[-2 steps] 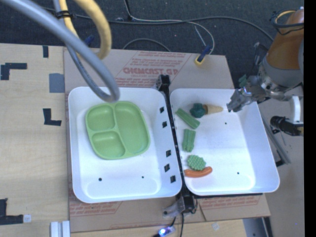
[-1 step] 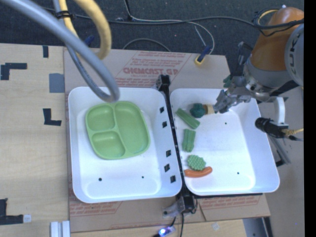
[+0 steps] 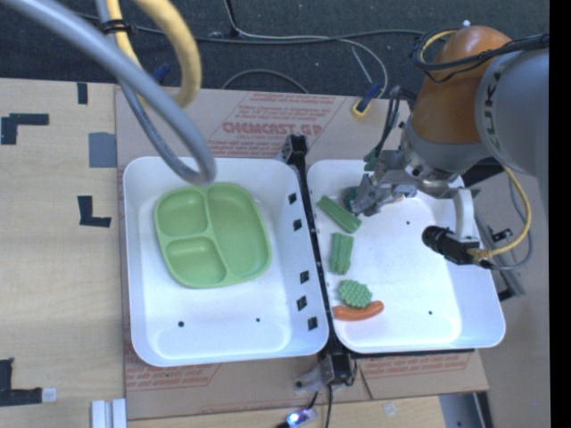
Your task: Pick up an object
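So the arm (image 3: 486, 87) is the big thing here, coming in from the right and bent down over the right bin (image 3: 464, 324), which makes sense since that's where all the small grabbable stuff sits. The left bin (image 3: 147, 333) just has a green divided tray (image 3: 212, 235) lying flat in it, kind of tilted toward the upper left corner, and it looks too wide and flat to be an easy pick, so I'd guess the program is ignoring it. A thick grey hose (image 3: 134, 87) and a yellow one (image 3: 174, 34) sweep across the top left over that bin, probably just rig plumbing. The gripper (image 3: 366, 200) is down low near the upper left of the right bin, right by the end of a green stick (image 3: 337, 213) that lies slanted next to the divider. Honestly I can't tell how its business end is set from this angle, it's a dark jumble, and I can't see anything actually clamped in it. Just below is a second green piece (image 3: 341, 252), lying more upright and apart from the first. Further down there's a bumpy green block (image 3: 354, 292) touching an orange carrot-like thing (image 3: 359, 310). My guess is it's lining up on that top stick, since it's the nearest.
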Tool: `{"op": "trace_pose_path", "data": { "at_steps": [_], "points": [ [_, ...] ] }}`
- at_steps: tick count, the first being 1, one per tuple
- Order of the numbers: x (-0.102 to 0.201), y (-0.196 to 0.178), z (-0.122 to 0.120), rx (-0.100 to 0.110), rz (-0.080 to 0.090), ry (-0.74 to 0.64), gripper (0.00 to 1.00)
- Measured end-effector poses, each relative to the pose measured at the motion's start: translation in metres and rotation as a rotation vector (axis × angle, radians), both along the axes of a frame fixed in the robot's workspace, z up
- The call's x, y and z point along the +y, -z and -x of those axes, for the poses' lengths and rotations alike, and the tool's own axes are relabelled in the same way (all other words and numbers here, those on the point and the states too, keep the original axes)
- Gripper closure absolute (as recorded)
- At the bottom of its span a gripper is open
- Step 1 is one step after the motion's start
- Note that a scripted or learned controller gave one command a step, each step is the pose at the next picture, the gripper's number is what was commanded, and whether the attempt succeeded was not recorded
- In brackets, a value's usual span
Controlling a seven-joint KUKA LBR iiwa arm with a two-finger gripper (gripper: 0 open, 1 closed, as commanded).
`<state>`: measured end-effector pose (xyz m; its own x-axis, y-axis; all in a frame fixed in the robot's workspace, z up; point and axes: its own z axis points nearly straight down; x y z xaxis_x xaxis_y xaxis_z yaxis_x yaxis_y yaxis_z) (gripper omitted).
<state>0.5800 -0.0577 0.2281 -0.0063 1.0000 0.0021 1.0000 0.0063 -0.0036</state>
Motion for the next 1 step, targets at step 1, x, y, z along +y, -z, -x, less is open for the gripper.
{"op": "trace_pose_path", "data": {
  "at_steps": [1],
  "points": [
    [0.0516,-0.0069,0.0205,-0.001,0.0,0.0,1.0]
  ]
}}
